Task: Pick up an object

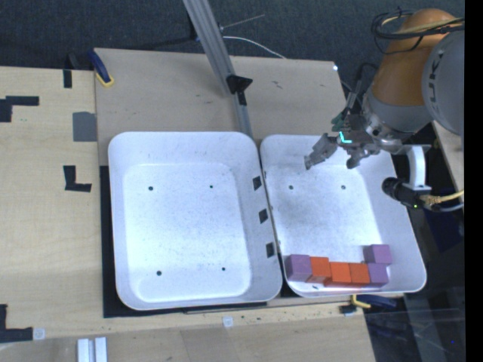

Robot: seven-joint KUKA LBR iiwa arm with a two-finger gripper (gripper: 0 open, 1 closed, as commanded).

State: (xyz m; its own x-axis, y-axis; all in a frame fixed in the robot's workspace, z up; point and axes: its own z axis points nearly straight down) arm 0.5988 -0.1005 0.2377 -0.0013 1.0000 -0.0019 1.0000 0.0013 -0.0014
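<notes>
Several blocks lie in a row along the near edge of the right bin (392, 210): a purple block (299, 266) at the left, orange blocks (341, 272) in the middle, and purple blocks (377, 262) at the right. My gripper (333, 154) hangs over the far part of the right bin, well away from the blocks. Its two fingers are spread apart and nothing sits between them.
The left bin (121, 202) sits beside the right one, with black clips (263, 216) along the shared rim. A slanted metal rail (215, 47) rises from behind the bins. Black tape marks (72, 177) lie on the wooden bench at left.
</notes>
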